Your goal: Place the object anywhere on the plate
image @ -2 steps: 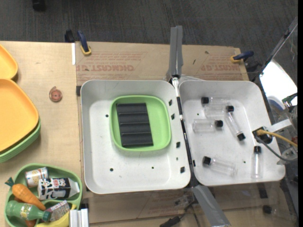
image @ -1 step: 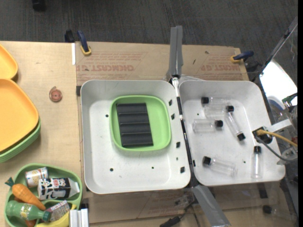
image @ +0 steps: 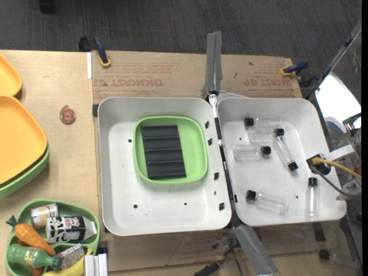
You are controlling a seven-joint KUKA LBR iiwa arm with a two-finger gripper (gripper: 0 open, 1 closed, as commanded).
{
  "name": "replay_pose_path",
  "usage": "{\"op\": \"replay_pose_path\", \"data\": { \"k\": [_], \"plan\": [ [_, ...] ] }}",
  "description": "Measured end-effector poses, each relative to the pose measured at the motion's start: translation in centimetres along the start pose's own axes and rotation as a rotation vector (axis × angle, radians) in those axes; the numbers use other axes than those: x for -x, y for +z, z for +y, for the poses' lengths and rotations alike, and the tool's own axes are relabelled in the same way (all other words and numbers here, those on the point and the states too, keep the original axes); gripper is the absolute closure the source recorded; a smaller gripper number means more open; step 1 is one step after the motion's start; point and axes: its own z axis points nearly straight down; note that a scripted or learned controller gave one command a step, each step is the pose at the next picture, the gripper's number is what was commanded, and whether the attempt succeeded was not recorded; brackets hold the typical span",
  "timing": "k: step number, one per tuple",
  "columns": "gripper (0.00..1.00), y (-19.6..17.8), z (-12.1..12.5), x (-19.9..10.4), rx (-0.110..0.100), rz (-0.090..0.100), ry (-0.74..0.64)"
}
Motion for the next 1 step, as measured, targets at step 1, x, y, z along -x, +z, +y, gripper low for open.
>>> {"op": "replay_pose_path", "data": {
  "k": [1],
  "plan": [
    [0.00, 0.00, 0.00, 0.00, 0.000, 0.000, 0.000]
  ]
}}
